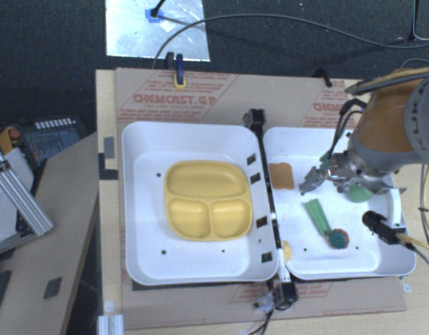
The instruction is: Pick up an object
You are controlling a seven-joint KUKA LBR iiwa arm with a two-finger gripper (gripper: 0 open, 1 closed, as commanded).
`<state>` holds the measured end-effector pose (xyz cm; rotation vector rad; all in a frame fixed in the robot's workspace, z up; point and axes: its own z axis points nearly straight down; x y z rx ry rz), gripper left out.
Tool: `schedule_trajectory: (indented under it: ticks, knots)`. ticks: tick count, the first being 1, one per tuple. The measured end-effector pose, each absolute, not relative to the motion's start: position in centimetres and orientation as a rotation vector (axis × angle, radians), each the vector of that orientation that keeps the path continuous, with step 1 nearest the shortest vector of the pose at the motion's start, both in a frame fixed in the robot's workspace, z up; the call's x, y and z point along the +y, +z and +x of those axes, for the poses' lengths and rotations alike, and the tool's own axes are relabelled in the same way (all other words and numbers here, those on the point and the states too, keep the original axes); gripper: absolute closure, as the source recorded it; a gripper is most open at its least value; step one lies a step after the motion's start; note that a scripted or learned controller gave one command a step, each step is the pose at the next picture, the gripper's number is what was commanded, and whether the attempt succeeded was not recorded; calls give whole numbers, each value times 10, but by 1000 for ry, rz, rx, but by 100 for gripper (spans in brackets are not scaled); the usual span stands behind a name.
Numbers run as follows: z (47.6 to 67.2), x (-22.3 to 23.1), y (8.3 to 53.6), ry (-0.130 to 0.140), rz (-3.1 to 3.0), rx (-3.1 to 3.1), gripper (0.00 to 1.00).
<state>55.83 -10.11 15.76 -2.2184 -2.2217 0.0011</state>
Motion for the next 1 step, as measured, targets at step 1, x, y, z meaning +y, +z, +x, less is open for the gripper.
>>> schedule_trajectory:
  ticks: [1]
  knots:
    - [558, -110, 111, 2, -2219, -2221, 0]
